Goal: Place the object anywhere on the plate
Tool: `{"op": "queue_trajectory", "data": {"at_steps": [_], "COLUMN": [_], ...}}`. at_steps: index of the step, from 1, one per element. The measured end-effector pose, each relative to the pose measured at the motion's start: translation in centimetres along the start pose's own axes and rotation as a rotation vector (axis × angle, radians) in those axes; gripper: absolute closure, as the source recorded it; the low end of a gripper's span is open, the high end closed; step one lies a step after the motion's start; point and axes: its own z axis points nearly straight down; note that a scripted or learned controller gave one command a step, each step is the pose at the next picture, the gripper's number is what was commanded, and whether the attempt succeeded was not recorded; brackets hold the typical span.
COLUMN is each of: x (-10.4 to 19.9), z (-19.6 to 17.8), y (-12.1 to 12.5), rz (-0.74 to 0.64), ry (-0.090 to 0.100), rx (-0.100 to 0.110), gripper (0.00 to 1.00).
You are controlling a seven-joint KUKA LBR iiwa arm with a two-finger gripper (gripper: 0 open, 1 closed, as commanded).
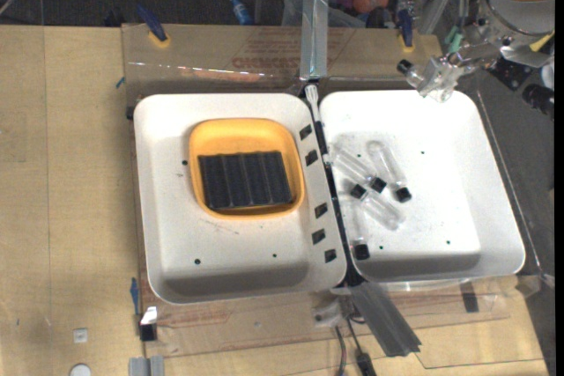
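Plate [245, 136] in left bin [167, 189]; tubes [374, 176] in right bin [458, 154]

Plate [247, 136]: orange-yellow, rounded square, lies flat in the left bin, slightly toward the bin's far edge; a dark ribbed slab [244, 180] lies flat on it, covering its near part. Tubes [374, 176]: clear tubes with black caps, lying on their sides in a loose pile in the right bin, left of centre, near the divider.
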Motion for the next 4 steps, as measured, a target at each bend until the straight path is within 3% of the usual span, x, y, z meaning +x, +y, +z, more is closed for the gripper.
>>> {"op": "queue_trajectory", "data": {"at_steps": [4], "x": [-0.4], "z": [-0.7], "y": [-0.1], "rz": [-0.094], "ry": [-0.001], "rx": [0.000], "gripper": [1.00]}}
